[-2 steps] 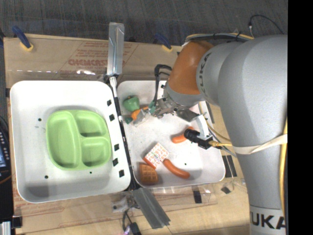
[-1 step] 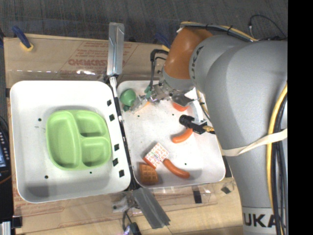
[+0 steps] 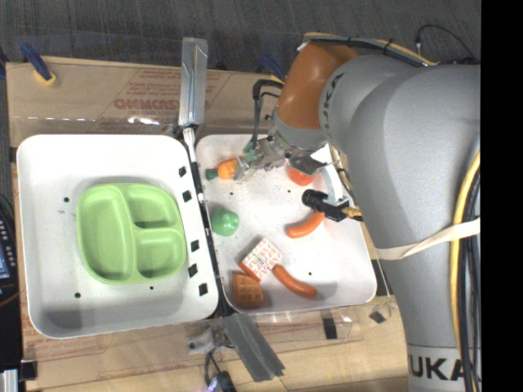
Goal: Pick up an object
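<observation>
My gripper (image 3: 248, 158) reaches down into the back left corner of the right bin (image 3: 351, 256). A small orange carrot with a green top (image 3: 225, 170) lies just left of it, close to or touching the tip. Further forward in the same bin lie a green ball (image 3: 225, 221), an orange sausage (image 3: 304, 224), a colourful little box (image 3: 261, 259), a second sausage (image 3: 294, 282) and a brown waffle-like piece (image 3: 247, 290). A red-orange piece (image 3: 299, 175) peeks out under the wrist.
The left bin (image 3: 49, 170) holds a green divided plate (image 3: 131, 231). The big grey arm (image 3: 409, 153) covers the right bin's right side and back edge. A metal divider strip (image 3: 193, 80) runs between the bins at the back.
</observation>
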{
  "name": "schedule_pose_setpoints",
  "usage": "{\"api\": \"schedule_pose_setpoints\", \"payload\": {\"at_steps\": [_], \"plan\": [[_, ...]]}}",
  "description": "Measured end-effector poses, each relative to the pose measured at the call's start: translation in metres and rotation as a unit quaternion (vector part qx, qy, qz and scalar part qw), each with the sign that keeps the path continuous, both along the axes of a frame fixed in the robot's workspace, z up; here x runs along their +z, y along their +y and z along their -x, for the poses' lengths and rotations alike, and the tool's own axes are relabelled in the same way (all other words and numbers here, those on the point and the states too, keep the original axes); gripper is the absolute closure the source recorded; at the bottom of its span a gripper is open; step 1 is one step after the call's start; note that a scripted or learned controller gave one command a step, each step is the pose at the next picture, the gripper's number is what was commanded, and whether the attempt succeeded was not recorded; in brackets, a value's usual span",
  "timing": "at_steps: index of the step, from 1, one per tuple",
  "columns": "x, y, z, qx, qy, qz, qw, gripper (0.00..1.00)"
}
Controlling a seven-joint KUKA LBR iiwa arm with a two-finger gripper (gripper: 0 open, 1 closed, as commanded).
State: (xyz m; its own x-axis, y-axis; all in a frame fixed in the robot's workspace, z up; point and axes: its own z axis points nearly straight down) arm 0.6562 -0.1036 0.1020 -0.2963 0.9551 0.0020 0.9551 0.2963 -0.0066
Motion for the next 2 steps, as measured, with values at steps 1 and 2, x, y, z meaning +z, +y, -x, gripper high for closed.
{"api": "schedule_pose_setpoints", "payload": {"at_steps": [1, 2], "plan": [[-0.001, 0.0, 0.001, 0.0, 0.002, -0.0005, 1.0, 0.0], [-0.003, -0.036, -0.001, -0.059, -0.004, 0.0008, 0.9983, 0.0]]}}
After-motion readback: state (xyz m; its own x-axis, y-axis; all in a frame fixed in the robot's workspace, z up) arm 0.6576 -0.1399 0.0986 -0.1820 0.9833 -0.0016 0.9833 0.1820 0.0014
